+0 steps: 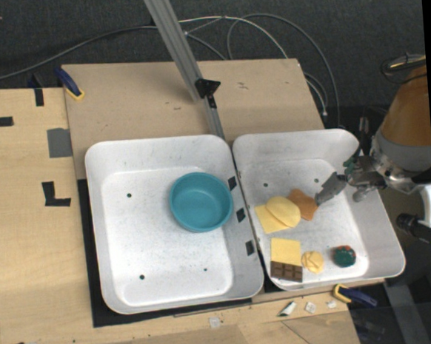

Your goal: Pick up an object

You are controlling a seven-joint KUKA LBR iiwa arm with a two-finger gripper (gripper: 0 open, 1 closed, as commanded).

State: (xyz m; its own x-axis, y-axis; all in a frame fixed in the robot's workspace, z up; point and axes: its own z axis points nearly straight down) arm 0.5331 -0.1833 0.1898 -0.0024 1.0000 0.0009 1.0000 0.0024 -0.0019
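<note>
- Gripper (328,190) sits right of centre in the frame, inside the right bin (374,225), tip low beside the orange-brown piece (304,201). Can't tell if it touches.
- Finger state: cannot tell, the tip reads as one dark grey shape.
- Likely target is that orange-brown piece; it touches the yellow bun-shaped piece (283,211) on its left.
- To do it well: come down straight over the orange-brown piece and close across its free sides, not toward the bun, or both get shoved.
- Other picks lower in the bin: yellow-and-brown block (285,259), small yellow piece (312,261), green-red piece (344,255). The last two stand apart, easier grabs.
- Open floor: upper part of the right bin, good room to descend and lift.
- Edges: right rim is close under the wrist; the lower items lie near the bottom rim.
- Left bin (118,212) holds a teal bowl (200,201), well apart across the shared rim.
</note>
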